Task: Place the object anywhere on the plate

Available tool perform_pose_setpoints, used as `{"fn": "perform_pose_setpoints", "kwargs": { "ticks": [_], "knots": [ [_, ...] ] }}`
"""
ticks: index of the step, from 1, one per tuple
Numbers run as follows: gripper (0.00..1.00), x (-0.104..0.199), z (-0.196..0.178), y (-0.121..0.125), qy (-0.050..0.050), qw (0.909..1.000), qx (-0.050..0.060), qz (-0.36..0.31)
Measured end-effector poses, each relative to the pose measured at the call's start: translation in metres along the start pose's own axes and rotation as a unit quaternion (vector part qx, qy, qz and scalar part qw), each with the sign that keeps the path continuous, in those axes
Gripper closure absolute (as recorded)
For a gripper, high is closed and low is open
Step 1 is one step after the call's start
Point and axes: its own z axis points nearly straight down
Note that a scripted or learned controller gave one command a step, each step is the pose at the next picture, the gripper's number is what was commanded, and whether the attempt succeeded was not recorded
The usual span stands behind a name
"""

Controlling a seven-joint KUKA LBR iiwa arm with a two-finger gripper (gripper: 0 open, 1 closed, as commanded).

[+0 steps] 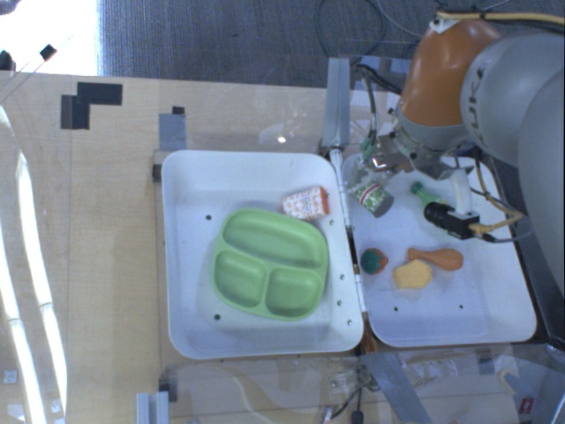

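A green divided plate [269, 261] lies in the left bin [190, 321]. A small red and white carton [305, 203] rests at the plate's upper right rim. My gripper [378, 168] hangs over the upper left corner of the right bin [494, 321]. Right under it sits a tilted grey-green can [374, 197], close to the wall between the bins. Whether the can is gripped is hidden by the wrist.
Lower in the right bin lie a green and red ball [374, 261], a yellow piece [412, 276] and an orange drumstick-shaped toy [437, 258]. A small green item [418, 187] lies to the right of the gripper. The arm [512, 87] covers the bin's upper right.
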Motion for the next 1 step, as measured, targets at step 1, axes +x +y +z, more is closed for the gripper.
{"fn": "perform_pose_setpoints", "kwargs": {
  "ticks": [1],
  "knots": [
    [1.00,0.0777,-0.0004,-0.0284,0.000,0.9978,0.000,-0.066]
  ]
}}
